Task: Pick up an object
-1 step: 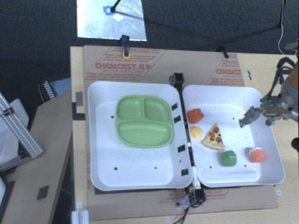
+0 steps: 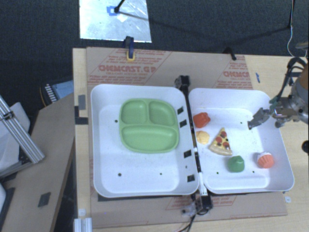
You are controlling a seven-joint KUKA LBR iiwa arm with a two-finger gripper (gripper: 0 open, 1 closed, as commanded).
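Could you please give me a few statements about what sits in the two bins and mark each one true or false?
1. The green divided plate lies in the left bin. True.
2. The pizza slice lies on the green plate. False: it lies in the right bin.
3. The end effector is over the right bin. True.
4. The end effector holds the green round toy. False: the toy lies apart from it on the bin floor.
5. The red toy sits near the divider between the bins. True.
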